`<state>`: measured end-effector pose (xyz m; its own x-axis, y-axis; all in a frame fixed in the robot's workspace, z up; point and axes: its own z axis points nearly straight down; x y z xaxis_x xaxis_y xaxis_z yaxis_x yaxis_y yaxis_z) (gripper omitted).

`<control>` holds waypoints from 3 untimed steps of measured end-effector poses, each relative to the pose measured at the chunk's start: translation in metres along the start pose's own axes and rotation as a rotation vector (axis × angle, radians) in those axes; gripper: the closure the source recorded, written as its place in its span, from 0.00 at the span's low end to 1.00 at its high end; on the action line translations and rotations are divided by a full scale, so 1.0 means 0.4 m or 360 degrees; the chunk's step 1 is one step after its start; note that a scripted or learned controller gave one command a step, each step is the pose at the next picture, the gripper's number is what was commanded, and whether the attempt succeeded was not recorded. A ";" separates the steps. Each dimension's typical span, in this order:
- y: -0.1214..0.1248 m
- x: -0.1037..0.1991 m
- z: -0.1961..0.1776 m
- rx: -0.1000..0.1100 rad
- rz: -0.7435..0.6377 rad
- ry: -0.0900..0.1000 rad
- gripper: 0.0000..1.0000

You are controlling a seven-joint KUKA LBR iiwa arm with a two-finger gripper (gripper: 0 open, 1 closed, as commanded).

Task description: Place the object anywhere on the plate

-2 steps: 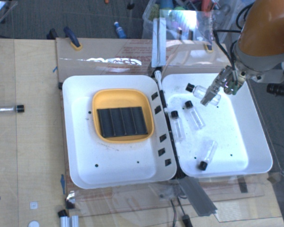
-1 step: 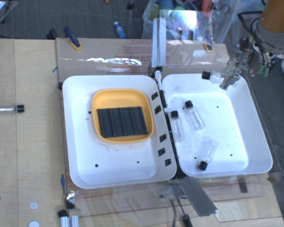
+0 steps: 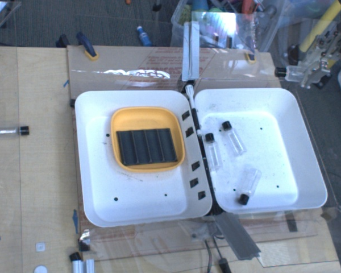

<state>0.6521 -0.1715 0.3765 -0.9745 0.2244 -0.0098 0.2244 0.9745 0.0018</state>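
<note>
over in the right bin [image 3: 284, 118] three vials [image 3: 233, 139] lie ungrabbed; plate [image 3: 122, 121] waits, pick comes first. hand's state: can't tell.

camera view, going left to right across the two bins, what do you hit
left white bin → yellow plate with a dark ridged insert on it → row of black tabs at the seam between the bins → right white bin, holding three clear vials with black caps.
</note>
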 end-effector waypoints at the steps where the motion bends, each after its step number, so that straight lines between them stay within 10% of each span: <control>1: -0.126 -0.035 -0.154 0.0001 -0.0245 -0.0003 1.00; 3: -0.111 -0.069 -0.151 -0.0002 -0.1296 -0.0003 1.00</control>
<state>0.6683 -0.2210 0.4370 -0.8319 -0.5548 -0.0103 -0.5547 0.8320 -0.0059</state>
